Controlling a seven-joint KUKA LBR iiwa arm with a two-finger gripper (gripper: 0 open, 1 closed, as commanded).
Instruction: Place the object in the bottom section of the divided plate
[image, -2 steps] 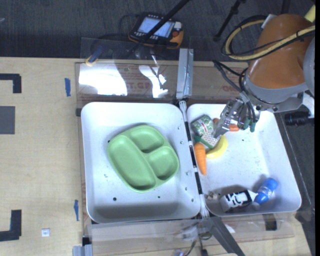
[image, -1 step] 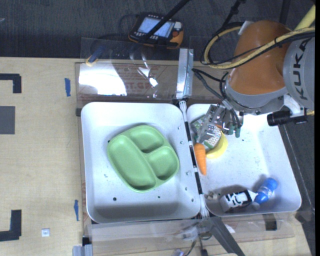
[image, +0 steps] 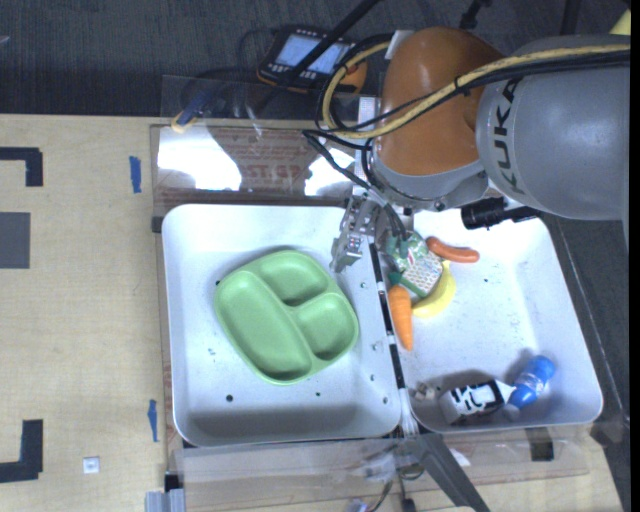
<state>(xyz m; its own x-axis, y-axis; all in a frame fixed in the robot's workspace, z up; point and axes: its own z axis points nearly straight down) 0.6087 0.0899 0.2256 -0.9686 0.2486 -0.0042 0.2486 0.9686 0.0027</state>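
Observation:
A light green divided plate (image: 262, 322) lies in the left bin (image: 195, 390), with one long section on its left and two smaller ones on its right. My gripper (image: 362, 240) hangs over the wall between the two bins, just above and to the right of the plate. Close to its right, in the right bin (image: 570, 330), lies a cluster of toy food: an orange carrot (image: 401, 317), a yellow piece (image: 438, 296), a green and white item (image: 415, 266) and a red sausage (image: 453, 251). I cannot make out anything held in the gripper.
A bottle with a black and white label and a blue cap (image: 492, 393) lies along the right bin's front wall. The grey and orange arm (image: 470, 110) covers the back of the right bin. Bare wooden bench (image: 70, 300) extends to the left.

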